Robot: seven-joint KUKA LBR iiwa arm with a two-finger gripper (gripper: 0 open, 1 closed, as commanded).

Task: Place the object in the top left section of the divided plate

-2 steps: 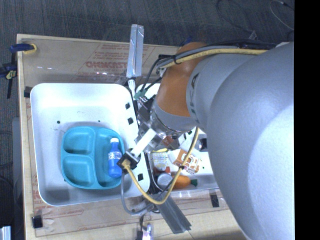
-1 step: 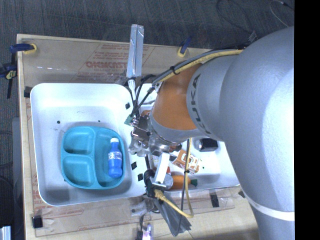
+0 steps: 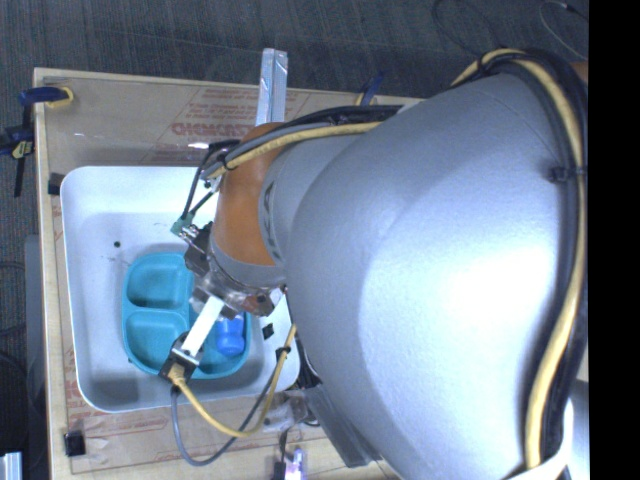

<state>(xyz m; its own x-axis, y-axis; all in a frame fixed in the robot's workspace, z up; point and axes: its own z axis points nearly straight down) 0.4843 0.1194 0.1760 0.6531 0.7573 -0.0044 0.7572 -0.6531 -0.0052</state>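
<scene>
A turquoise divided plate [image 3: 130, 318] lies in the left white bin [image 3: 90, 228]. Its two left sections show bare turquoise floor. A darker blue object [image 3: 231, 338] sits over the plate's right part, right below the wrist. My gripper [image 3: 232, 306] hangs over that right part of the plate, directly above the blue object. The orange-banded wrist hides its tips, and whether it touches the object cannot be told.
The grey arm covers the whole right side of the view, including the second bin. The bin's near wall [image 3: 110, 393] and left wall [image 3: 68, 268] stand close around the plate. A yellow cable [image 3: 225, 423] loops below the bin's front edge.
</scene>
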